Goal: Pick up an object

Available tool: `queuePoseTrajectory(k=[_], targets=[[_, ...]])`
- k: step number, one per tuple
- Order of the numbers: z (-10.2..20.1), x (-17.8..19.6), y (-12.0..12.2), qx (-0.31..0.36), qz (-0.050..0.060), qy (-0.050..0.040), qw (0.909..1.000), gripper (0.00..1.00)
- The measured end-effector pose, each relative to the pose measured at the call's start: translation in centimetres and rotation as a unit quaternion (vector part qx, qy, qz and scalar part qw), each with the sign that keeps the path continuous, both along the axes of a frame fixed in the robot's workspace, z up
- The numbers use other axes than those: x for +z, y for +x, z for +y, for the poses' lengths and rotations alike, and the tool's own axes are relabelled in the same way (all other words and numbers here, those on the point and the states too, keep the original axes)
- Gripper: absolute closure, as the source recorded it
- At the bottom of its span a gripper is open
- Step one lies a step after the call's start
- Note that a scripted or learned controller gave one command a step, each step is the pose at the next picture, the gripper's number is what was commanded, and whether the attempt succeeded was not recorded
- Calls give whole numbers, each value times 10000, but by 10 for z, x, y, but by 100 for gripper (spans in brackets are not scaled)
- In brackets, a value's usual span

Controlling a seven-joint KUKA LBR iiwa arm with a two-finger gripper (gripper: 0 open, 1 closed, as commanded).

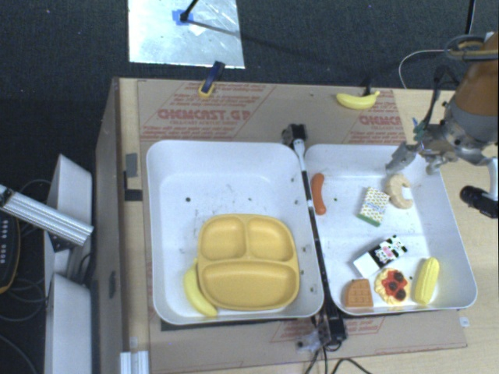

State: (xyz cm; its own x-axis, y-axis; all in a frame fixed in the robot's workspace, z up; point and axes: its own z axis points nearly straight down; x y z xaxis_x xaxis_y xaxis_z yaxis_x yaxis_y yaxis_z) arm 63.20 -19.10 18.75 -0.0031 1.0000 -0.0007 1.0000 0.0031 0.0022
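The gripper hangs over the far right corner of the right bin, its two fingers spread apart with nothing between them. Just below and slightly left of it, on the bin floor, lies a pale doughnut — the nearest thing to the fingertips, though not touching them. Beside the doughnut to the left sits a small patterned box, tilted. A sausage lies along the bin's left wall, well apart from the gripper. Toward the near edge are a black-and-white block, a waffle, a small pizza and a corn cob, grouped close together.

The left bin holds a yellow divided plate, with a banana tucked against its near left corner and partly hidden beneath the plate's rim. A second banana rests on the cardboard behind the bins.

The arm is cut off by the right edge, so only its wrist end is seen. The print on the patterned box is too small to read. Red lettering on the cardboard appears upside down and blurred — it cannot be read with certainty.
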Motion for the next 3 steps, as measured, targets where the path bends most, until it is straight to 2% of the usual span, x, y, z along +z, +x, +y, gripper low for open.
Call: queuePoseTrajectory(k=[1, 2, 3], targets=[[1, -86, 10, 10, 9, 2, 10000, 0], [43, -103, -24, 10, 1, 3, 10000, 0], [43, -92, -24, 15, -11, 1, 10000, 100]])
